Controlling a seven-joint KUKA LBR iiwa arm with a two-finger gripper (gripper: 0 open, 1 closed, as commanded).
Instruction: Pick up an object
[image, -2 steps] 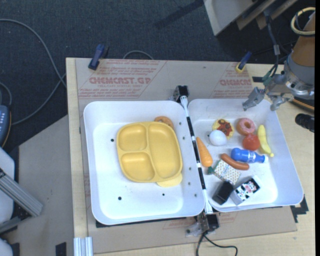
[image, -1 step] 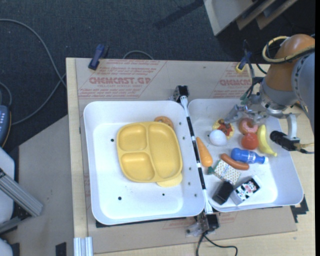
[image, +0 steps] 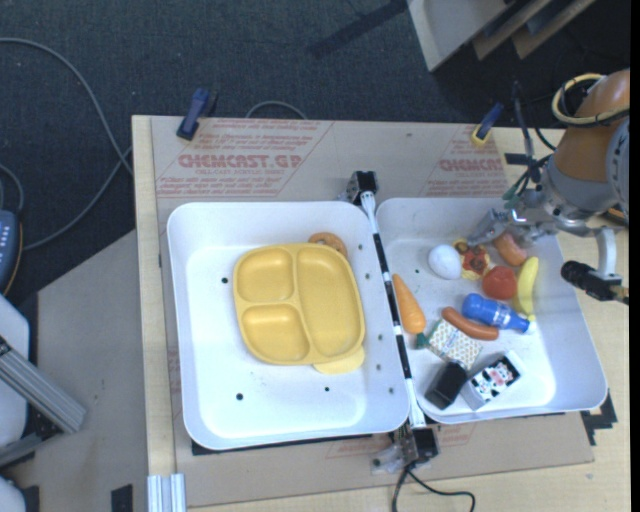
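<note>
My gripper (image: 503, 226) hangs over the back of the right bin (image: 575, 372), reaching in from the right. Just beneath and in front of it lies an orange-pink rounded piece (image: 512, 249), touching or nearly touching it. Around that sit a white egg (image: 445, 262), a small red item (image: 474, 262), a red tomato (image: 501, 283) and a yellow banana (image: 527, 283). Further forward lie a blue bottle (image: 494, 312), a sausage (image: 468, 324), a carrot (image: 407, 303), a patterned packet (image: 455, 346), a black block (image: 446, 384) and a black-and-white box (image: 496, 377).
The left bin (image: 200, 400) holds a yellow divided tray (image: 298, 302), with a brown item (image: 327, 241) behind it and a yellow piece (image: 340, 365) sticking out at its front. A ridge (image: 385, 290) separates the bins. Blue clamps (image: 193, 113) grip the bench's back edge.
</note>
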